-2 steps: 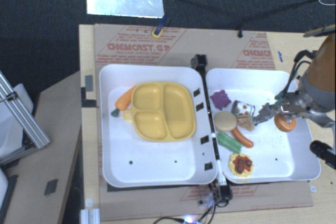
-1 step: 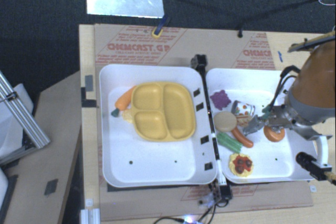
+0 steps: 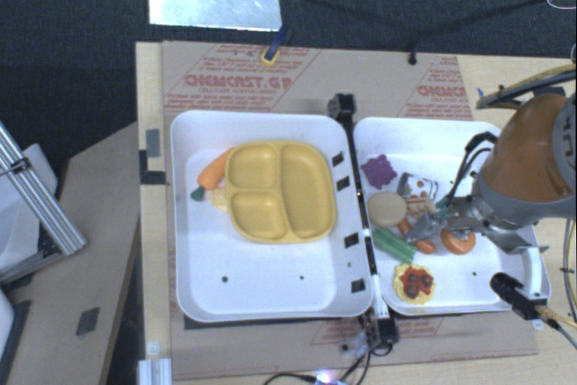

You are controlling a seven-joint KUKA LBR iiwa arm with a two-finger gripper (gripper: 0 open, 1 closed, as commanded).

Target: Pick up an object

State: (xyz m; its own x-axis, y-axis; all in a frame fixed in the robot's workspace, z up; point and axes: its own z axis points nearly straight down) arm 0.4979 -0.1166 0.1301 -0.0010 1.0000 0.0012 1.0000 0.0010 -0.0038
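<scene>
Camera view: arm's gripper is low in the right bin, over the toy-food cluster near that bin's middle. Jaws state: cannot tell, wrist blocks them. Nothing visibly between them, so no grasp confirmed.

Candidate pick targets sit touching or just beside each other: orange-red tomato-like piece right under the wrist, green pepper-like strip beside it, tan round bun, small printed carton, purple grape bunch toward the far edge, pizza-like disc with red topping near the front edge.

Doing the step well, as a judgement: pick one piece at the cluster's rim, come down straight, avoid straddling two items, lift slowly.

Counts: two white bins; left bin holds one yellow divided plate, one toy carrot touching its left rim. Right bin: six food items listed, one each.
</scene>
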